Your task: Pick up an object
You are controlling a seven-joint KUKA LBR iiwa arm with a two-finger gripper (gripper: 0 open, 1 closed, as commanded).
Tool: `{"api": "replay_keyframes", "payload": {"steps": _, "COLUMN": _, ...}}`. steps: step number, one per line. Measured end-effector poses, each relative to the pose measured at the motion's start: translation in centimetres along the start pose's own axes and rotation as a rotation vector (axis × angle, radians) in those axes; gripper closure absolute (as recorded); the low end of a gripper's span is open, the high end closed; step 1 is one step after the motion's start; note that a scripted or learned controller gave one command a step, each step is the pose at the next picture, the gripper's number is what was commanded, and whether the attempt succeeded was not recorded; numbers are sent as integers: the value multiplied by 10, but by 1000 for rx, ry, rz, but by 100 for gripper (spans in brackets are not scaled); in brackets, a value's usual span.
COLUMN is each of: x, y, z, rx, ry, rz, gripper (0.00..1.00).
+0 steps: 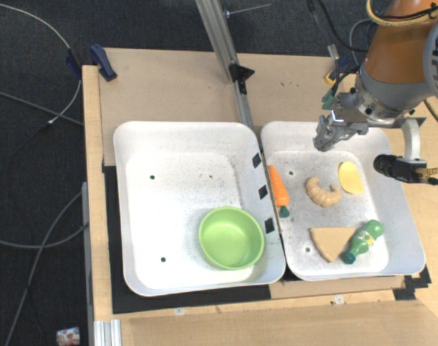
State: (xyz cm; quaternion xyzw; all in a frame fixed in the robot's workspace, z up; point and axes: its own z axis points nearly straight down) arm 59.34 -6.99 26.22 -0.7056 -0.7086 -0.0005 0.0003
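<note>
Over the right bin's (pixel 392 262) far edge hovers the gripper (pixel 327 141); whether it holds anything, I cannot tell. Croissant (pixel 324 192) sits mid-bin, apart from the others: descend centred, straddling its narrow width.

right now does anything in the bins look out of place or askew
Only the carrot: it lies against the right bin's left wall instead of flat on the floor. The green bottle lies on its side beside the wedge. Nothing looks spilled or damaged.
</note>
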Motion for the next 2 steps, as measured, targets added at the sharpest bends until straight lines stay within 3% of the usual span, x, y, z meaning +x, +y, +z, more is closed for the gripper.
{"api": "replay_keyframes", "payload": {"steps": 2, "x": 115, "y": -5, "z": 19, "rx": 0, "ry": 0, "rz": -1, "gripper": 100}}
